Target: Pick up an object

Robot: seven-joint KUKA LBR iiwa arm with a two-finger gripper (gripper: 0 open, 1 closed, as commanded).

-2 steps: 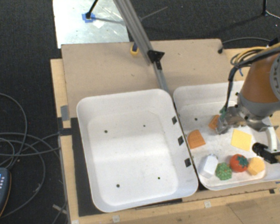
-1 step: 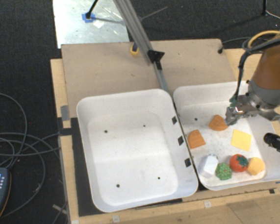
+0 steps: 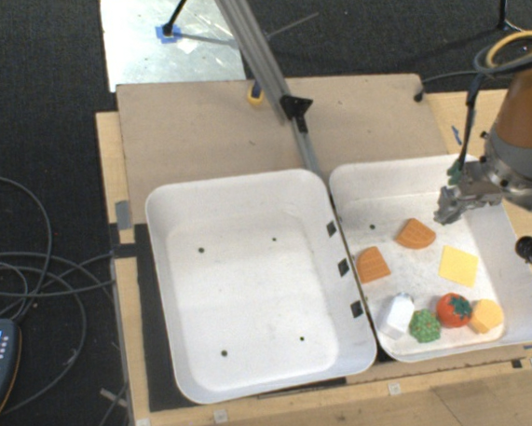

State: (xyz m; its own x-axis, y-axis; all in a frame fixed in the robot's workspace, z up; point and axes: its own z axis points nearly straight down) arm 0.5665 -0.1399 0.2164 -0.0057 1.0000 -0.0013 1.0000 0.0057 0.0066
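The claw (image 3: 452, 203) hangs over the upper right part of the right bin (image 3: 375, 183), a grey metal assembly below the arm's orange band. Its state cannot be told from this slanted view, and nothing is visibly in its hold.

The right bin, smooth white plastic with rounded corners, holds small toy-like pieces. An orange wedge with a curved edge (image 3: 416, 234) lies just below and left of the claw. A flat orange piece with a rounded top (image 3: 372, 265) sits near the bin's left wall. A flat pale yellow square (image 3: 458, 266) lies tilted like a diamond, right of centre. Along the near edge sit a white blocky piece (image 3: 397, 315), a knobbly green lump (image 3: 425, 326), a glossy red tomato with a green top (image 3: 453, 310) and a yellow-orange block (image 3: 486, 315), packed close together.

The left bin (image 3: 171, 291) shows four small dark dots on its floor. Both bins rest on a tan wooden table (image 3: 350, 115).
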